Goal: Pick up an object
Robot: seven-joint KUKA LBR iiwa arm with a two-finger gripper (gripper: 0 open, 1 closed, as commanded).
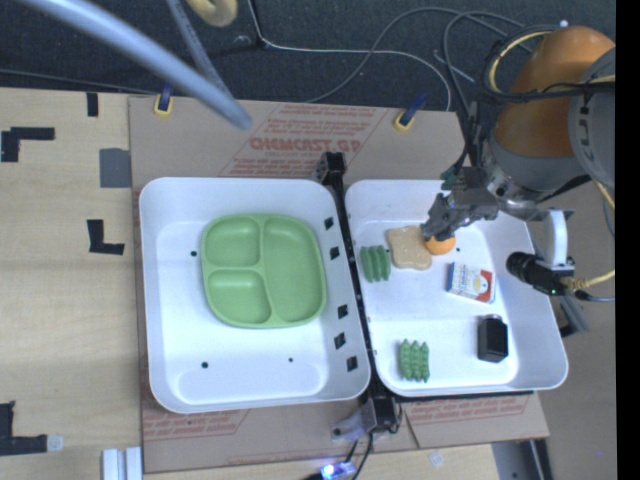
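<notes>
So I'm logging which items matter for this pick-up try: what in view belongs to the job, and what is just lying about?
Job in hand:
claw, down over the orange piece
orange piece
tan piece touching it

Lying about:
green tray in the left bin
two green toys
small box
black block

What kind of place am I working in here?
Probably a robotics lab test bench: two white bins sit on taped-down cardboard, loose cables trail behind, and toy-like items fill the right bin.
</notes>
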